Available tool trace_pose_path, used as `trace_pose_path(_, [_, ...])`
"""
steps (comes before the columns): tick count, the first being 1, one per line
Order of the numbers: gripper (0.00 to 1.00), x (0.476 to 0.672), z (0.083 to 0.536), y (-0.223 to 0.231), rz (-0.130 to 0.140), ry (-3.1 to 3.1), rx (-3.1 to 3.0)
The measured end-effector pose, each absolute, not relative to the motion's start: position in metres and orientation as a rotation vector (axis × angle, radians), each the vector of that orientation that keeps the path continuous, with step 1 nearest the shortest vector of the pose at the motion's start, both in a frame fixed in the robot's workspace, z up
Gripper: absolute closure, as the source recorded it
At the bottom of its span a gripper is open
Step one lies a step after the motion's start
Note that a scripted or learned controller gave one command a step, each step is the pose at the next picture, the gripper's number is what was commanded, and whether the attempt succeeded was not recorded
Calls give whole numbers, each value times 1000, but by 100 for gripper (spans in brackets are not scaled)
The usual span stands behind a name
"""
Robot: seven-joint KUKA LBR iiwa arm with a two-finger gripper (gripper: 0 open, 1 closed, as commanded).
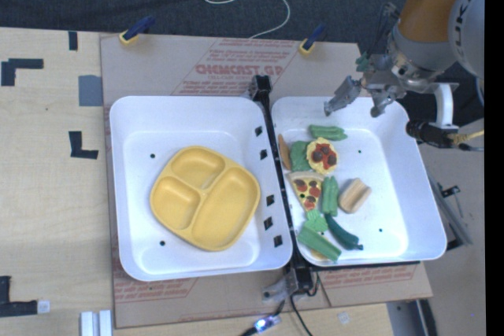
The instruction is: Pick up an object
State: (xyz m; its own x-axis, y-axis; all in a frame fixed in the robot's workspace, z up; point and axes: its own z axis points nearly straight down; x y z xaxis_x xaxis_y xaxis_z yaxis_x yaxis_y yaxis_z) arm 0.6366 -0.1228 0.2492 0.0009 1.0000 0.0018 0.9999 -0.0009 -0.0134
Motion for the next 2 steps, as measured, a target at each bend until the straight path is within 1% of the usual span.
trace_pose_path(1, [0,639,256,-123,2,-2222,-2219])
trace_pose_path(2, [0,635,212,-123,7,-2220,-2218])
